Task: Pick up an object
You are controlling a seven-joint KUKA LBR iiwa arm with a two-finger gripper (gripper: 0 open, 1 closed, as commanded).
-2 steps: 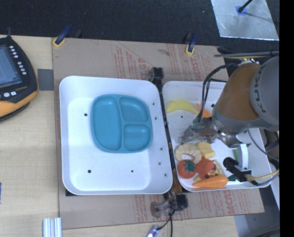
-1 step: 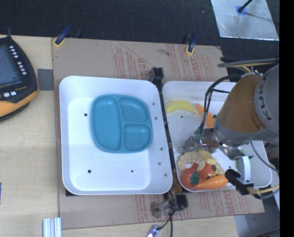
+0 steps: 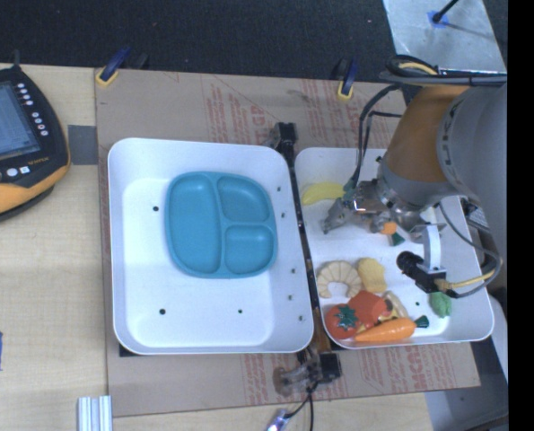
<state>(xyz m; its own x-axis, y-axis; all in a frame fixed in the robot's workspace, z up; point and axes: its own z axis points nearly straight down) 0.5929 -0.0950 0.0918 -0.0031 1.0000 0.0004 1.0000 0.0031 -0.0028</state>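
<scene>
Hovering: the gripper [image 3: 338,215] hangs low inside the right bin [image 3: 468,330], at that bin's upper left, on the end of the grey arm [image 3: 446,151].
Claw: two dark fingers appear splayed apart with nothing seen between them; nothing is held.
Nearest thing: a yellow banana-shaped toy [image 3: 320,192] lies just beside the fingers, toward the right bin's top left corner.
Other candidates: a pale ridged piece [image 3: 337,278], a yellow lump [image 3: 372,271], a red piece [image 3: 367,305] and an orange carrot [image 3: 385,332] crowd the right bin's lower left.
Also in the right bin: a small green piece [image 3: 440,304] near its lower right corner.
Left of the right bin: a second white bin [image 3: 132,321] holding a blue divided plate [image 3: 220,224].
Risk: the banana toy sits close to the right bin's wall, so a closing finger could strike the wall or nudge the toy aside.
Risk: the curved toy could slip out of the closing fingers.
</scene>
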